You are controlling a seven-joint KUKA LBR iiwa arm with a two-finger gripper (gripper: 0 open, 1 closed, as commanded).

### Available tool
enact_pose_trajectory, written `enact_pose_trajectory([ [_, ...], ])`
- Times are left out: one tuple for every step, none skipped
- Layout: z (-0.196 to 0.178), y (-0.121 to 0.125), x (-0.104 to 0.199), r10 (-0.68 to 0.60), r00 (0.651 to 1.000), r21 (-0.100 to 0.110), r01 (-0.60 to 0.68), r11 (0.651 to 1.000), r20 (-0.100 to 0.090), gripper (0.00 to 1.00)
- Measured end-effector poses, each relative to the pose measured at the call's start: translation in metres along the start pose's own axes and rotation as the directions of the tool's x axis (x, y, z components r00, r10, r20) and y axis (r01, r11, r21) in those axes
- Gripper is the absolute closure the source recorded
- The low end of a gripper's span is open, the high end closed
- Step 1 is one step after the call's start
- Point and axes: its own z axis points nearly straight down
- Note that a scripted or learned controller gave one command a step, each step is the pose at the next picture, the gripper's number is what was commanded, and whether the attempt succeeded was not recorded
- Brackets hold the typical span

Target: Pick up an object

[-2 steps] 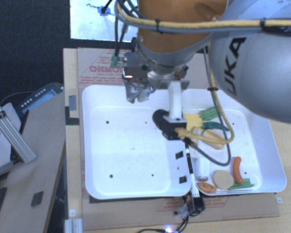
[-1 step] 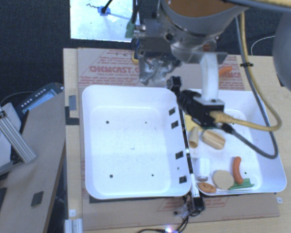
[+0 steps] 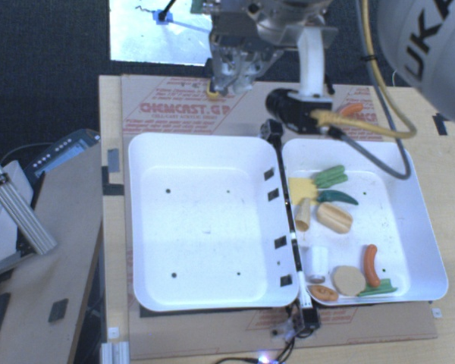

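Landmark: the black hinge strip (image 3: 282, 211) that runs between the two bins.
Left bin (image 3: 155, 154): shallow, glossy white plastic with rounded corners, left of the strip; a few dark dots on its floor.
Right bin (image 3: 425, 226): same moulded white plastic, right of the strip, holding toy foods.
Green pod (image 3: 330, 177): ribbed, matt green, right of the strip near its upper half.
Yellow piece (image 3: 302, 189): flat, smooth, just right of the strip, touching the pod's left end.
Dark green pepper (image 3: 338, 197): slim, glossy, pointed, just below the pod.
Bread roll (image 3: 334, 218): tan, oval, ridged top, right of the strip at mid-height.
Red sausage (image 3: 371, 265): smooth, narrow, curved, well right of the strip's lower end.
Round biscuit (image 3: 348, 280): beige, flat, near the strip's lower end.
Gripper (image 3: 229, 78): metallic grey, beyond the strip's top end, over the printed cardboard; whether it is wide or narrow cannot be told.
Foods versus gripper: all lie well apart from it, below and to its right.
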Motion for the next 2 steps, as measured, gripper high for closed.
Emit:
enact_pose_trajectory([
  [0.103, 0.029, 0.0, -0.001, 1.0, 0.009, 0.001, 1.0, 0.003, 1.0],
  [-0.007, 0.05, 0.001, -0.005, 1.0, -0.008, 0.005, 1.0, -0.005, 1.0],
])
